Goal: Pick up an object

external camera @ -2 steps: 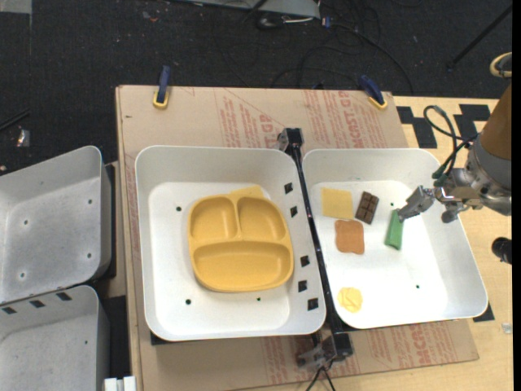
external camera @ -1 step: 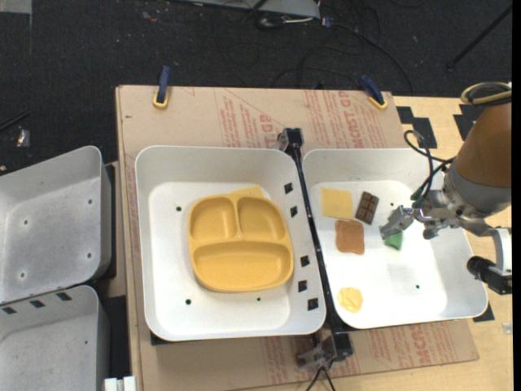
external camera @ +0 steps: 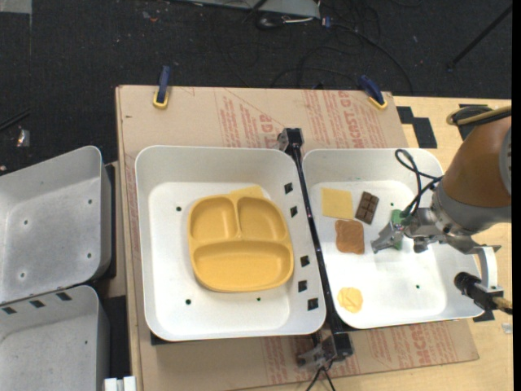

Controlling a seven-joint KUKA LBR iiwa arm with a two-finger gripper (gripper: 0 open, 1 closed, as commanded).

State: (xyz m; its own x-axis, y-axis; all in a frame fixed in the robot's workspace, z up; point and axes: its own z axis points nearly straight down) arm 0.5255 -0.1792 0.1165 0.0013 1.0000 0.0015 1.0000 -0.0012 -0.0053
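The light is bright and even, coming from above. The two shallow white plastic bins (external camera: 155, 243) shine almost too white. The yellow plastic tray with three parts (external camera: 241, 244) casts only a soft, thin shadow. The dark floor (external camera: 65, 47) looks grainy. The picture is slightly soft all over.

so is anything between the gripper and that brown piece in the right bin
Nothing visible. The gripper sits just right of the brown piece with bare bin floor between them; the dark chocolate piece lies above, off that line.
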